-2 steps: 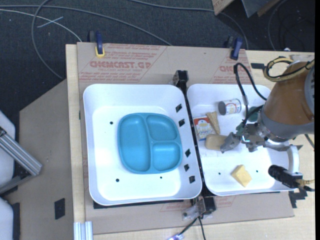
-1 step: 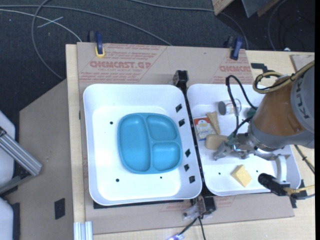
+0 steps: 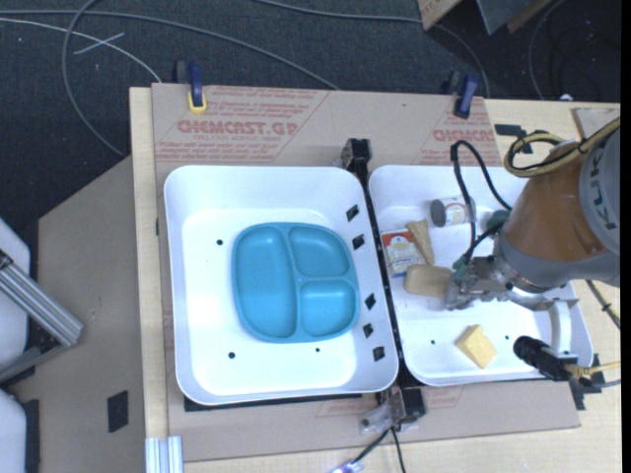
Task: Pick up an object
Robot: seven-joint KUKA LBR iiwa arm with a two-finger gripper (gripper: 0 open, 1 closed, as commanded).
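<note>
While the jaws (image 3: 463, 289) sit low in the right bin (image 3: 434, 363), whether open or shut I can't tell; tan block (image 3: 426, 281) touches at 9 o'clock, yellow block (image 3: 477, 346) near 5. Approach step; next needs a closing grip, then lift.

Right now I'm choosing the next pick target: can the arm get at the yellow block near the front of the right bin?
Probably yes. The yellow block lies alone on the floor of the right bin, with nothing on it, and the tool is just behind it.
</note>
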